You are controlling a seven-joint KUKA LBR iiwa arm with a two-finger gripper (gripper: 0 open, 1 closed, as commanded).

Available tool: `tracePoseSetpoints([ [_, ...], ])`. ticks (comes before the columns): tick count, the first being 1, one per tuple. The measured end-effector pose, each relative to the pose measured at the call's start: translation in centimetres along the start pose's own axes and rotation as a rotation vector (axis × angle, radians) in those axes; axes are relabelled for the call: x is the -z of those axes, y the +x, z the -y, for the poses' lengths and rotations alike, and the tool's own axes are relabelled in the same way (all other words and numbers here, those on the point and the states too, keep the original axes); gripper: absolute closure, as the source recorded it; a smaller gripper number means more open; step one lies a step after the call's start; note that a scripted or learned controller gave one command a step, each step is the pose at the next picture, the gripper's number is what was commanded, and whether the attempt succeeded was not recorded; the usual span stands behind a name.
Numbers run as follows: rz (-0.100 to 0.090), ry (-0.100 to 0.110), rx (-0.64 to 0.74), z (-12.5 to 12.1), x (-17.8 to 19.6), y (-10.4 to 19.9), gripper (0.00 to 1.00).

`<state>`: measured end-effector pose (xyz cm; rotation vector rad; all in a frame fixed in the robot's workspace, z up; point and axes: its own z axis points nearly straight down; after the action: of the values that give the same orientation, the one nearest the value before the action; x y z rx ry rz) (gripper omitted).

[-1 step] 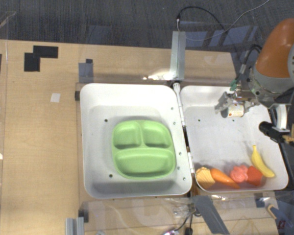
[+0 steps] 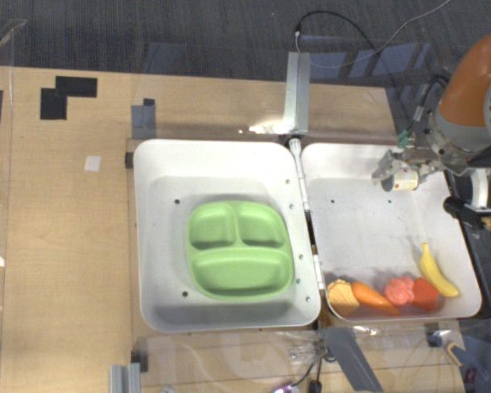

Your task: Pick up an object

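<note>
The end effector (image 2: pixel 403 173), grip state unclear, hovers well above the yellow plastic banana (image 2: pixel 436 271); approach step, descent needed next.

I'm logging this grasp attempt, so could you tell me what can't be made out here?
- Gripper, camera view: too small and blurred to tell what state it is in.
- Arm: cut off by the right edge.
- Toy beside the carrot: too small to identify.
</note>
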<state>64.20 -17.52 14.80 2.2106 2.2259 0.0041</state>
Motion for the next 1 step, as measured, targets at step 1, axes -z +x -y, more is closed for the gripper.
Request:
tracePoseSetpoints([
  [1, -0.005, 0.000, 0.079, -1.97, -6.12, -2.62, 0.00],
])
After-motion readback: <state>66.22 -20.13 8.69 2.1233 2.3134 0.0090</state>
